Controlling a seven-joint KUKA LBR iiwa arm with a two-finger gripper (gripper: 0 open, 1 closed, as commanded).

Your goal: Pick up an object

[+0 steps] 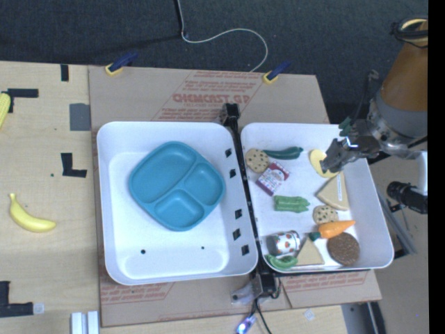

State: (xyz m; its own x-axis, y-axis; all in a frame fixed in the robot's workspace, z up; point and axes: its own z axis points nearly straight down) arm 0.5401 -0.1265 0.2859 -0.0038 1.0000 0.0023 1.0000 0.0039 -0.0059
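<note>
The only writing visible ran in red print across the cardboard sheet [208,96] under the bins, just beyond the far rim of the right bin [379,218]; it lay upside down to the camera and too blurred to read. The small red-and-white packet [271,179] inside the right bin carried a printed face, but its label could not be made out.

The gripper [335,156] hung over the far right corner of the right bin, at the end of the grey arm [407,89] with its orange band. Whether it was open or closed could not be told, and nothing could be seen held in it.

The things to pick lay in the right bin as small toy foods. Just beside the gripper, toward the bin's centre, sat a yellow piece [318,161], partly hidden. Below it lay a pale cheese-like wedge [335,193]. Along the bin's far side were a chocolate-chip cookie [256,160] and a dark green pepper [282,153]. A lighter green vegetable [290,203] lay mid-bin. Toward the near rim sat a second cookie [325,214], an orange carrot [334,229], a brown round patty [343,248], a shiny can-like object [284,242] and a tan slice [311,255].

Left of the right bin, the left bin [111,186] held a blue divided plate [176,185]. Well left of it, a banana [29,216] lay on the bench [42,145].
</note>
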